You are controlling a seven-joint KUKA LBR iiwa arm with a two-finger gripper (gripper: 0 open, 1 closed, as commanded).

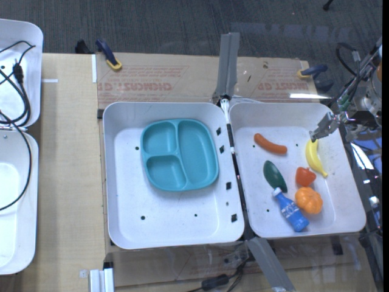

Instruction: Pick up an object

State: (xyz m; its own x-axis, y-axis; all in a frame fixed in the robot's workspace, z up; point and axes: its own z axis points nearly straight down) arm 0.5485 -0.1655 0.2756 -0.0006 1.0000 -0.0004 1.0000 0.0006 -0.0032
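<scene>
The right bin (267, 224) holds several items: an orange-red sausage (270, 143), a dark green vegetable (275, 175), a blue bottle (290, 210), an orange fruit (309, 201), a small red-orange piece (305, 176) and a yellow banana (314, 157). My gripper (323, 129) reaches in from the right at the bin's far right side, just above the banana's upper end. It is too small and dark here to read its state. I see nothing held in it.
The left bin (121, 212) carries a teal divided plate (180, 154). A grey post (228, 66) stands behind the seam between the bins. Clamps (108, 55) hold cardboard at the back. White tubs with black cables (15, 102) sit far left.
</scene>
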